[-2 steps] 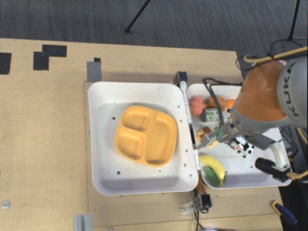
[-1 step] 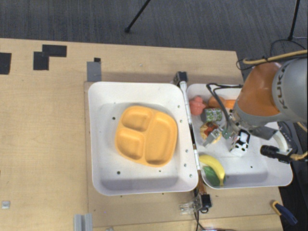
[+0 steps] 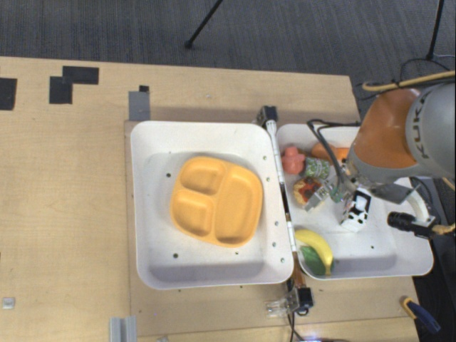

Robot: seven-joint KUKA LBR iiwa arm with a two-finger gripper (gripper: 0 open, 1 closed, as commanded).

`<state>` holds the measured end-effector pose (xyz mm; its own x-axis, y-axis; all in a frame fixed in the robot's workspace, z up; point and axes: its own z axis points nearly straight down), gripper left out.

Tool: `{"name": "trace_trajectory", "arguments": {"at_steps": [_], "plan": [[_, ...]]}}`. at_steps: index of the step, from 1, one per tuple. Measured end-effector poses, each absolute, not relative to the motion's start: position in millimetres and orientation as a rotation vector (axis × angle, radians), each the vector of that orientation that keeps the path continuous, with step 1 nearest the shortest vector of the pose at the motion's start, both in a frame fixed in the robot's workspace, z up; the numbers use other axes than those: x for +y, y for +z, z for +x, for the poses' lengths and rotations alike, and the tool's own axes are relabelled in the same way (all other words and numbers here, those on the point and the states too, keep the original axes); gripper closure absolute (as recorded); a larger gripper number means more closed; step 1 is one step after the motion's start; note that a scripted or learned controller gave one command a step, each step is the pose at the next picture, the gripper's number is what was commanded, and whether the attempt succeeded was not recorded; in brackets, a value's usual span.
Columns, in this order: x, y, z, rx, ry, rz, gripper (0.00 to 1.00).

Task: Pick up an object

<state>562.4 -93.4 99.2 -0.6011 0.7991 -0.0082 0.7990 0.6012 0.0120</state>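
The right bin (image 3: 377, 258) holds several small items. A pink-red piece (image 3: 291, 159) lies at its far left, with an orange piece (image 3: 329, 152) beside it, partly under the arm. A red, yellow and green item (image 3: 308, 188) sits just below them. A black-and-white object (image 3: 355, 211) lies near the bin's middle. A yellow banana (image 3: 315, 246) with a green piece (image 3: 316, 263) rests at the near left corner. My gripper (image 3: 329, 191) hangs low over the bin, between the multicoloured item and the black-and-white object, touching or nearly touching both.
The left bin (image 3: 153, 191) carries a yellow divided plate (image 3: 216, 199) at its centre. A raised divider (image 3: 280, 180) separates the two bins. The grey arm with its orange band (image 3: 385, 137) covers the right bin's far right part. Black cables (image 3: 410, 223) trail at the right.
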Motion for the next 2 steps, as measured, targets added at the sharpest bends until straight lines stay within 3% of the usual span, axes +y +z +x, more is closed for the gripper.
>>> {"name": "trace_trajectory", "arguments": {"at_steps": [1,2], "plan": [[-93,110,563.8,2.797,0.014,1.394,1.0],[-90,87,620.7,2.948,0.0,1.089,1.0]]}}
